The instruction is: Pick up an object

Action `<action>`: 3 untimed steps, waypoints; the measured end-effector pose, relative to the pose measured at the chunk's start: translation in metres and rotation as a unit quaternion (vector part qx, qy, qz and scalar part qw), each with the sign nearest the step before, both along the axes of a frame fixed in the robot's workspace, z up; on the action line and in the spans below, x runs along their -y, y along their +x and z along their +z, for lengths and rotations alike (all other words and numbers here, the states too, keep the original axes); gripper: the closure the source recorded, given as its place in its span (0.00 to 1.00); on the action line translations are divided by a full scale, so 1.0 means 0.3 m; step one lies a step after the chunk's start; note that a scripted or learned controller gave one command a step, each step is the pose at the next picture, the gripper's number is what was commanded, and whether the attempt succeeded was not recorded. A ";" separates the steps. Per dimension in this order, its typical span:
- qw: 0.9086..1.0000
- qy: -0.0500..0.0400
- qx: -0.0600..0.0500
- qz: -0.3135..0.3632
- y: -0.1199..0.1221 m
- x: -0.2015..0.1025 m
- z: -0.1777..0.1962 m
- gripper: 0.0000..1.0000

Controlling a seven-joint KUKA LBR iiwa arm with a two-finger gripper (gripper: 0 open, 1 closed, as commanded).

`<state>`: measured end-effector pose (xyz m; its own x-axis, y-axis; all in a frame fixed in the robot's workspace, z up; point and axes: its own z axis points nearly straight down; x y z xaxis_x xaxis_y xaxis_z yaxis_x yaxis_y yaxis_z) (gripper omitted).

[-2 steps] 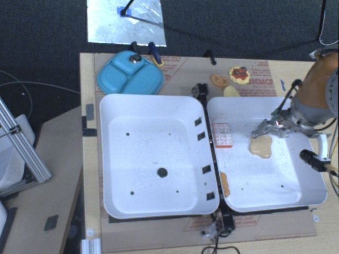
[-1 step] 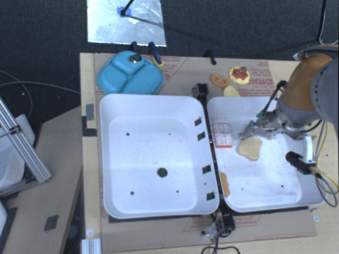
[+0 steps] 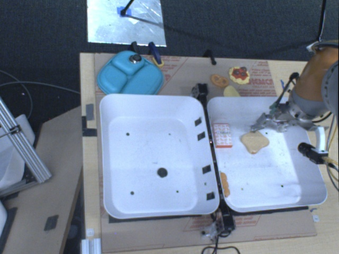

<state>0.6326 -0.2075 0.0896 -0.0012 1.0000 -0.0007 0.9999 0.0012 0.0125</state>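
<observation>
Two shallow white bins are shown side by side on the bench, viewed from above at a slant. The right bin [image 3: 296, 192] holds three candidate objects: a flat tan piece shaped like a slice of bread [image 3: 254, 142] at right of centre in the frame, a small red-and-white printed card [image 3: 222, 135] near the bin's left wall, and a small orange-brown piece [image 3: 224, 184] against the same wall lower down. The gripper [image 3: 260, 124] is seen just above and to the right of the bread-shaped piece, close to it but not closed around it; whether the gripper is spread or clenched cannot be told, and nothing is seen held. The bread-shaped piece is judged to be light, rigid and smooth, probably toy plastic, and low-lying, so that a grasp across its narrower width is judged the most secure. The card is judged too thin to be lifted readily from the bin floor.
</observation>
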 end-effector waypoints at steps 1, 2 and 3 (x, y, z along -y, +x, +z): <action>1.000 0.000 -0.001 0.005 0.134 -0.264 -0.007 0.00; 1.000 -0.009 0.002 -0.001 -0.054 -0.363 -0.003 0.00; 1.000 0.000 -0.003 0.003 0.108 -0.414 -0.013 0.00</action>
<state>0.6649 -0.0831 0.0858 -0.0066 1.0000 -0.0006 1.0000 0.0066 0.0074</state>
